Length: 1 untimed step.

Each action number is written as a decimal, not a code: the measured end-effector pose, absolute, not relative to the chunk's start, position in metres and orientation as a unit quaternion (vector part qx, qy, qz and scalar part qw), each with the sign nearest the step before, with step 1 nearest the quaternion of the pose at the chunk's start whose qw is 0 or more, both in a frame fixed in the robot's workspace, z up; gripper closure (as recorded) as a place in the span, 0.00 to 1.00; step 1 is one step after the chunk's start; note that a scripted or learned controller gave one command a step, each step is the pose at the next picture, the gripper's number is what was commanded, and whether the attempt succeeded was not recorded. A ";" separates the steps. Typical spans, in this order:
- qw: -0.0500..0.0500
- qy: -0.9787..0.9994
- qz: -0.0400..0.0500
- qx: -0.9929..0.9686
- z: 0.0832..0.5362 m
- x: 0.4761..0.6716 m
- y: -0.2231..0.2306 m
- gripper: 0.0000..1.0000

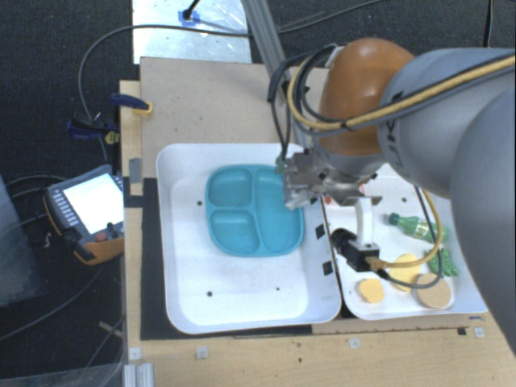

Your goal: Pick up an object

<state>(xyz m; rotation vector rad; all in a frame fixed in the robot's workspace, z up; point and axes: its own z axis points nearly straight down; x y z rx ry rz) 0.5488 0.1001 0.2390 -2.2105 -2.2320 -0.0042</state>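
Turquoise plastic divided plate [251, 210] lies flat in the left bin [181, 297]: light, stiff, slick; best pinched at its raised rim. Whether the gripper [300, 190] above its right edge is spread, I cannot tell

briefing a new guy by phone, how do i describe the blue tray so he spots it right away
Find the two white bins side by side on the bench and take the left bin. In its upper half lies the blue tray, a rounded plastic plate split into three compartments. It is the one blue thing in the bins, and far bigger than the small food pieces in the right bin.
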 end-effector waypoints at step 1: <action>0.000 -0.709 -0.001 -0.705 0.239 0.549 0.097 0.00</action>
